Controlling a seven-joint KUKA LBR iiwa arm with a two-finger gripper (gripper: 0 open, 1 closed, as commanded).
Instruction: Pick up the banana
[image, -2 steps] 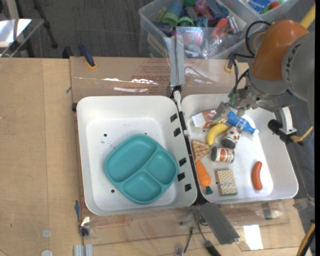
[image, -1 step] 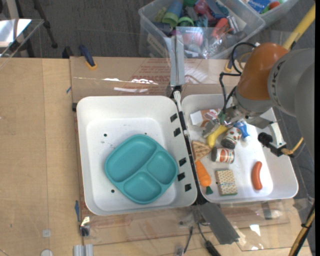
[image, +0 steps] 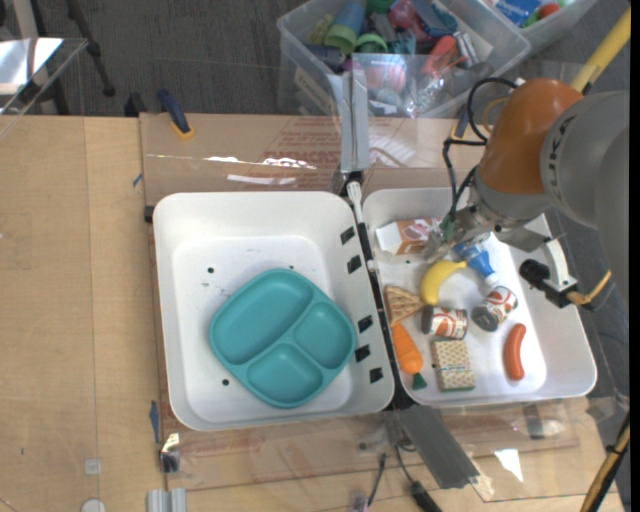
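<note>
A yellow banana (image: 440, 279) lies in the right bin (image: 570, 372), near its middle. The gripper (image: 466, 244) hangs just above and to the right of the banana's upper end, reaching down from the grey arm with the orange band (image: 530, 130). The fingers sit among a blue item (image: 481, 262) and a packet, so their state is unclear. Nothing is visibly held between them.
The right bin also holds a carrot (image: 406, 350), a waffle-like wedge (image: 402, 302), two small cans (image: 447, 322), a cracker box (image: 454, 364), a sausage (image: 515, 352) and a packet (image: 415, 236). The left bin (image: 180, 300) holds a teal divided plate (image: 282, 335). A clear tub of toys (image: 400, 45) stands behind.
</note>
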